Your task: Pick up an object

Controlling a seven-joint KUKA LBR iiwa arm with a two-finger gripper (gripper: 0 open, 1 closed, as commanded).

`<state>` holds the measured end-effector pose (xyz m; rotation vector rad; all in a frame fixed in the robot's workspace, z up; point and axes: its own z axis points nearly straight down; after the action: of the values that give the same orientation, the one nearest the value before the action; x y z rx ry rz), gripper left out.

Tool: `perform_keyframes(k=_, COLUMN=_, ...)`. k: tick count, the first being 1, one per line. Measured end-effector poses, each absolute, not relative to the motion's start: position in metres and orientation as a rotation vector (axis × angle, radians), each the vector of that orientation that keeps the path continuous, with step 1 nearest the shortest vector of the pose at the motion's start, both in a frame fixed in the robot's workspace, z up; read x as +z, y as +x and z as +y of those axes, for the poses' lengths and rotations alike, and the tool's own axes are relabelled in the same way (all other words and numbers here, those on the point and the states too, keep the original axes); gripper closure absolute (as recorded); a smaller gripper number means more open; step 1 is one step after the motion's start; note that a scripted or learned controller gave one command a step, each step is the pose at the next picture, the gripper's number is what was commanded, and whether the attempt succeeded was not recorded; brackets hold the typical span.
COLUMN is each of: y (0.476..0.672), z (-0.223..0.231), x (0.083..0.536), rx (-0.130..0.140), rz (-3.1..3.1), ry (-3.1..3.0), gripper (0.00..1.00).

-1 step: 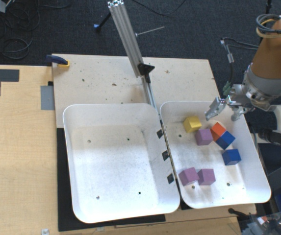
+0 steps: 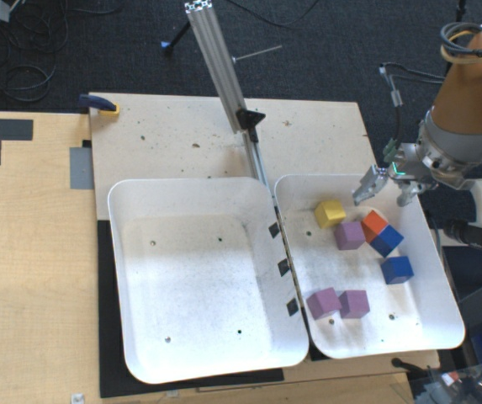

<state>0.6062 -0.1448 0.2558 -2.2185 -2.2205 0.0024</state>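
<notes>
Small coloured blocks (image 2: 361,242) are crowding the shallow white right bin's (image 2: 442,326) middle, leaving its near-right corner lying open.

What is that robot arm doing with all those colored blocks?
The robot arm's gripper hovers over the right bin, with its fingers spread and nothing between them. It is trying to pick up a block. Below it lie a yellow block, an orange block, two blue blocks and three purple ones. None has been lifted yet.
</notes>
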Motion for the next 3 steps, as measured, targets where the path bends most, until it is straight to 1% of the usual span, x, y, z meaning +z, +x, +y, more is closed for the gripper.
perform_keyframes(k=1, y=0.611, z=-0.137, x=0.196, rx=0.008, rz=-2.220, ry=-2.212, gripper=0.00)
perform_keyframes(k=2, y=0.618, z=-0.141, x=0.138, rx=0.008, rz=-2.216, ry=-2.217, gripper=0.00)
perform_keyframes(k=3, y=0.619, z=-0.140, x=0.090, rx=0.002, rz=-2.219, ry=-2.224, gripper=0.00)
